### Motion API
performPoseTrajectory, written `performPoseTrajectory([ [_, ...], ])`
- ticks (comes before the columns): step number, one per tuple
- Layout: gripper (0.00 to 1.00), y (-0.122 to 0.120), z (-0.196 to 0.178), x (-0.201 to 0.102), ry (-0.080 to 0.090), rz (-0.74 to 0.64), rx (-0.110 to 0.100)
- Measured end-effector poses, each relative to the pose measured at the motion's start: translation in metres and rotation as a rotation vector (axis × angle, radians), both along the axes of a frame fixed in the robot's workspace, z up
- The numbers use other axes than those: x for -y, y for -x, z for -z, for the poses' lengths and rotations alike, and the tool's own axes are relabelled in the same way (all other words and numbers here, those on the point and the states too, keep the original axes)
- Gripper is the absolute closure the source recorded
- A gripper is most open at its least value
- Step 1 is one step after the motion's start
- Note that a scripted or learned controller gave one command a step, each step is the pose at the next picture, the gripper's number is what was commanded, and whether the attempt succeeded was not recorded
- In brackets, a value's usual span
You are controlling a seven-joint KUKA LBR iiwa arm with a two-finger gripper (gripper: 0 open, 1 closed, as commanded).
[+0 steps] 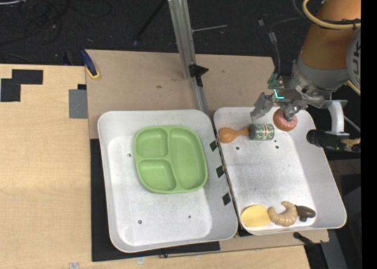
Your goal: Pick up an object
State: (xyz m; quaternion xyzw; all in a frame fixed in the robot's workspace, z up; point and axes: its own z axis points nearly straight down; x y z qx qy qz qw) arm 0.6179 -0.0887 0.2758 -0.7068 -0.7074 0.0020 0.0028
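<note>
A: Where is the work being done?

B: The gripper (277, 110) is poised over the far end of the right bin (330, 203), among a small can (262, 132), an orange pear-shaped toy (231, 135) and a pink ring (285, 122).

A: Has anything been caught?

B: Nothing is seen between the fingers; they appear spread, though that is hard to make out at this slant.

A: What is advised?

B: One item should be chosen, perhaps the can. The fingers should be centred across it and lowered fully before being closed, so the neighbours are not nudged.
</note>
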Motion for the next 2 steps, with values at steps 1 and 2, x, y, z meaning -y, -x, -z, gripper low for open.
performPoseTrajectory([
  [1, 0.00, -0.001, -0.002, 0.000, 0.000, 0.000, 0.003],
  [2, 0.00, 0.004, 0.053, 0.009, 0.001, 0.002, -0.001],
])
